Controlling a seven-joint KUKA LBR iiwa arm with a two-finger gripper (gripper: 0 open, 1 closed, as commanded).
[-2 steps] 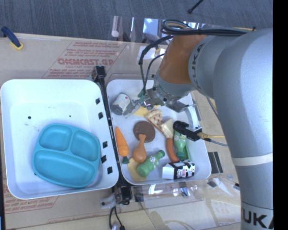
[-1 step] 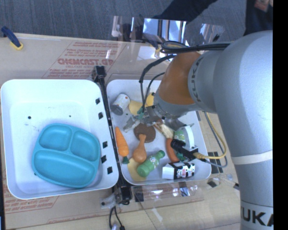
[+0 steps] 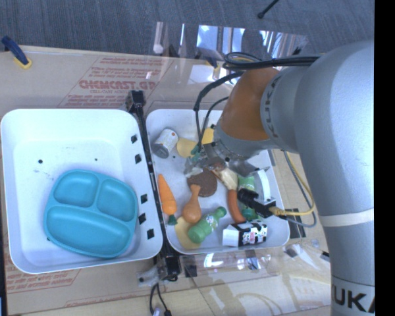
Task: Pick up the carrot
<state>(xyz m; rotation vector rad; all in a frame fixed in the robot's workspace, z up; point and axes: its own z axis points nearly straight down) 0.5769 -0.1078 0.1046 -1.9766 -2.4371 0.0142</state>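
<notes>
So the carrot [image 3: 166, 195] is lying along the left wall of the right bin [image 3: 159, 125], pointing roughly up and down, nothing gripping it. The gripper [image 3: 209, 161] is hanging over the middle of that bin, well to the carrot's right, above a brown round piece [image 3: 203, 184]; honestly can't tell what it's doing from this angle, the wrist is blocking it. More toy food is crowding around: a drumstick [image 3: 193, 206], a green bottle [image 3: 206, 224], a small milk carton [image 3: 246, 234] and a second orange piece [image 3: 235, 207]. The left bin [image 3: 20, 176] is holding a blue divided plate [image 3: 91, 210]. Both bins are sitting on a brown cardboard-looking sheet [image 3: 85, 78] with red print, and dark grey carpet [image 3: 85, 8] is showing behind the bench.
</notes>
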